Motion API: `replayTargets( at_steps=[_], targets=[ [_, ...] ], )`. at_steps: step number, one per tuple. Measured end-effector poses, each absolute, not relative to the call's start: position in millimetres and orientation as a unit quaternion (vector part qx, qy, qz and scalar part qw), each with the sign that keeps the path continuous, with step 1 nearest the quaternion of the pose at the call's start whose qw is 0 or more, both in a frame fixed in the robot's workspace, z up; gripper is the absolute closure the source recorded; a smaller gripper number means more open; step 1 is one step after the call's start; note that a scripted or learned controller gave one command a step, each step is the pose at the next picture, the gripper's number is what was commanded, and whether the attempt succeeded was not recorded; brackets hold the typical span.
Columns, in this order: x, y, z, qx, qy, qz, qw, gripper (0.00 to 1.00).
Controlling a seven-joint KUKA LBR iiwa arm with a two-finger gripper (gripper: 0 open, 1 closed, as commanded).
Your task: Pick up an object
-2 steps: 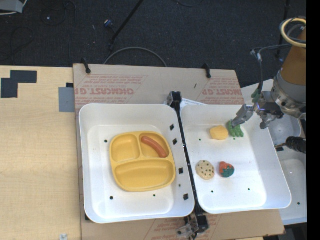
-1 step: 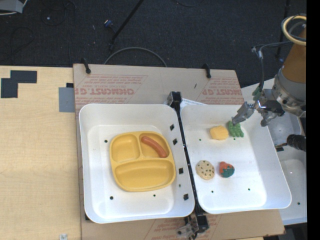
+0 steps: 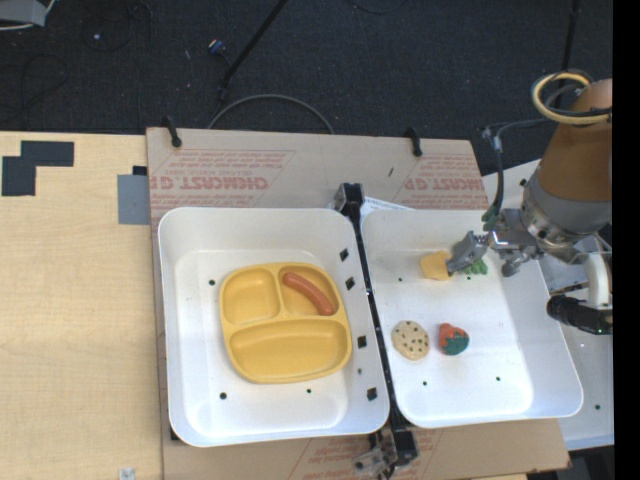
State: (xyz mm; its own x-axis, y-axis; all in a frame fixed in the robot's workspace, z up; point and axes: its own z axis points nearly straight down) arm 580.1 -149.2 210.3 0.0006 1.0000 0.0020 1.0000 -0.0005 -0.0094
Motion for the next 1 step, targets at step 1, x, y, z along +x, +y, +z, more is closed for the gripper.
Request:
replayTargets(
  at_steps=[1],
  targets=[
    [589.2, -150.9, 159.0, -0.707, -0.707, 0.0018, 0.003, 0.00]
  ],
)
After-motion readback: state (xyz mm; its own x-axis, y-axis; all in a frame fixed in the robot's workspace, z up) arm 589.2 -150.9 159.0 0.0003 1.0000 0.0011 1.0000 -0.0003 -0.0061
